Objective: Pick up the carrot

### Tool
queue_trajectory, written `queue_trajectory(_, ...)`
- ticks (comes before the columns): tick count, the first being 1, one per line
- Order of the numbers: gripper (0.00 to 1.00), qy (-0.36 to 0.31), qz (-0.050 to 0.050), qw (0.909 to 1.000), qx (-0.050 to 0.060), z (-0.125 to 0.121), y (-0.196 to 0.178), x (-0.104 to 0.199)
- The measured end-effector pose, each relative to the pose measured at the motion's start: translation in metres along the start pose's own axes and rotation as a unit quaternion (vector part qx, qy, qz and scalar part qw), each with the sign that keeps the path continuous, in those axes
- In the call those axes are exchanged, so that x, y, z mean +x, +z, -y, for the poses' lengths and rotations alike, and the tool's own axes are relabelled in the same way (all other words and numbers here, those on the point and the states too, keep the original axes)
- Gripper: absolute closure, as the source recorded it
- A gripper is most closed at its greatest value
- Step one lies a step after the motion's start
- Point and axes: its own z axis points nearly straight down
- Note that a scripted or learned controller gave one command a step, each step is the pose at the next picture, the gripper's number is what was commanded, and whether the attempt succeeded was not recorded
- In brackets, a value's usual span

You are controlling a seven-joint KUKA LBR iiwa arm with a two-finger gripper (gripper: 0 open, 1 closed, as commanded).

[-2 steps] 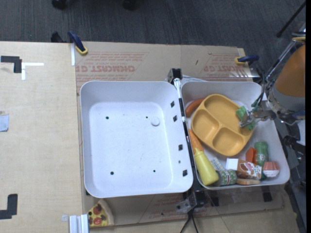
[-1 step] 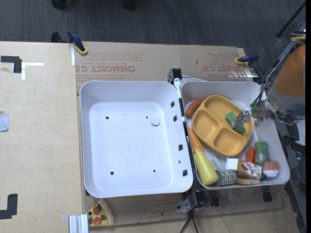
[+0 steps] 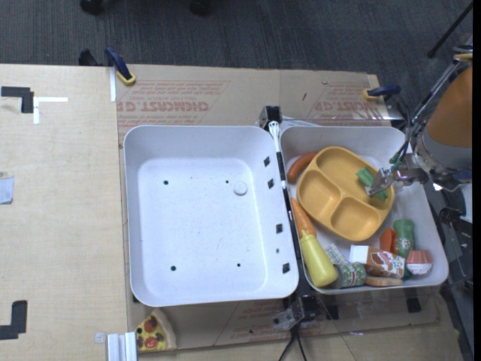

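The surface (image 3: 52,224) is carrying two white bins, and the arm is reaching in over the right bin (image 3: 431,215). The left bin (image 3: 143,201) is sitting well off to the far side of the end effector (image 3: 389,177), which is hanging over the yellow divided plate (image 3: 342,194) beside a small green piece (image 3: 367,177); I cannot tell how it is set. The carrot (image 3: 301,218) is lying beyond the plate from the end effector, along the bin's inner wall, touching the yellow bottle (image 3: 317,260). To my eye, a good pick means crossing the plate and descending squarely across the carrot's narrow width, clear of wall and bottle. The cardboard (image 3: 180,100) beyond is bearing red lettering, upside down and too blurred to read
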Motion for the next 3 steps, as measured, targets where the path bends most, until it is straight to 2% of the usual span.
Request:
queue_trajectory(1,1.00,0.028,0.017,0.9995,0.001,-0.009,0.009,0.037)
queue_trajectory(2,0.00,0.021,0.006,0.9998,0.000,-0.015,0.009,0.052)
queue_trajectory(3,1.00,0.023,0.012,0.9997,0.001,-0.012,0.000,0.046)
